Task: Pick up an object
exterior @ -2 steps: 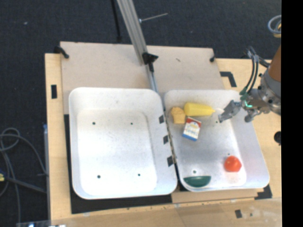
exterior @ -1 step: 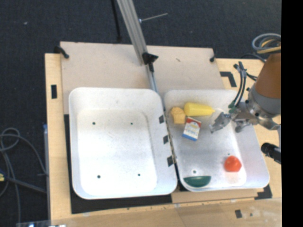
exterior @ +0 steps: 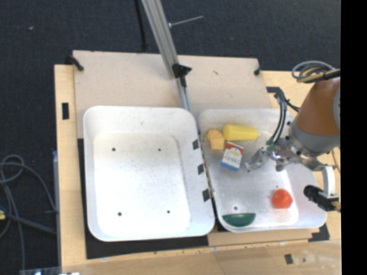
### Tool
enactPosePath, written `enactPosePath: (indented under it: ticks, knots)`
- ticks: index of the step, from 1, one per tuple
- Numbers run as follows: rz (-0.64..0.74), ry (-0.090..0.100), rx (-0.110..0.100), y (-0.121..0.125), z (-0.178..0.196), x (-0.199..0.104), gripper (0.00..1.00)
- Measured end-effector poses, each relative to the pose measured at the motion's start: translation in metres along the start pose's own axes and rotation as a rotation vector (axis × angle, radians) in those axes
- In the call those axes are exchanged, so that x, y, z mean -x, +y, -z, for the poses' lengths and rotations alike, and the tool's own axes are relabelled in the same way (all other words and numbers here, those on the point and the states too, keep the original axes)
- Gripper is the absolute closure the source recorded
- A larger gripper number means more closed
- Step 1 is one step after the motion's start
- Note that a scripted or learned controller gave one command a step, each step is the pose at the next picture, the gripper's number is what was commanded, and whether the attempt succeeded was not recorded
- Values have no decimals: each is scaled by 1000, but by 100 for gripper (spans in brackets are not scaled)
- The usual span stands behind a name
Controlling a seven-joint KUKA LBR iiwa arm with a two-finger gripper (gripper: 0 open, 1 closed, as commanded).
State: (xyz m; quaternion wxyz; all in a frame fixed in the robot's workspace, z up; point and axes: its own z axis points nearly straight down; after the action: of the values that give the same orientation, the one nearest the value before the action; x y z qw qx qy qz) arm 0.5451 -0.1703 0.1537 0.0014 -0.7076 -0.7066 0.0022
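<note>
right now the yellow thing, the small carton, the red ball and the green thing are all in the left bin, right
Not quite: they lie in the right bin, not the left bin. The camera view shows the yellow thing and small carton near its far side, the red ball and green thing near its front edge, with the gripper over the same bin.

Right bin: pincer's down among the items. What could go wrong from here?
1. The pincer sits just right of the small carton, apart from it; closing here may grab nothing or only nudge it.
2. The carton, the tan lump and the yellow piece are crowded together, so a push could shove all three.
3. The green bowl lies at the right bin rim, awkward to grasp.
</note>
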Motion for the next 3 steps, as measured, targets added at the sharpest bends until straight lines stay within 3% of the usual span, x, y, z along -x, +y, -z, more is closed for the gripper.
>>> enactPosePath:
  ticks: [1,2,3]
  knots:
    - [-1,0,1,-1,-53,1,0]
    - [-8,1,11,2,-38,2,100]
    - [-6,-1,12,-5,9,1,100]
